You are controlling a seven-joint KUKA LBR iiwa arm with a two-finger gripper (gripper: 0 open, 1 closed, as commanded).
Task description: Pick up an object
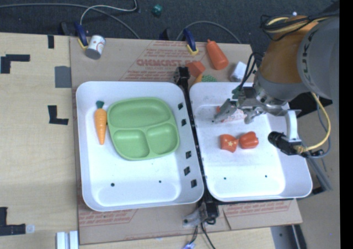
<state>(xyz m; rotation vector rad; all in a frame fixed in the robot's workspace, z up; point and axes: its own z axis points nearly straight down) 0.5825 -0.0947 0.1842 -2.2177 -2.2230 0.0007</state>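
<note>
My view from above, 2 white bins side by side; I take the right bin (pixel 292 184) as landmark. The arm (pixel 289 49) reaches in over its far right corner, and the gripper (pixel 227 111) hangs low over the upper part of its floor. I cannot tell from this slant how the claw stands, nor whether anything sits in it; a pale, reddish blur lies just under the tip, too small to name.

Candidate objects: 2 red-orange pieces, a strawberry (pixel 228 142) and a tomato (pixel 249 140), touching or nearly so, at the middle of the right bin, just nearer the camera than the gripper. Neither is lifted; both rest on the floor.

Left of the right bin, the left bin (pixel 132 195) holds a green tray (pixel 143 128) with 3 compartments and a carrot (pixel 100 123) along the tray's left side. Beyond the right bin's far edge, on the cardboard, lies an orange bottle (pixel 217 54).

Progress, in my judgement: approach made, no grasp confirmed, nothing raised. Closing on 1 piece and lifting it free remain.
</note>
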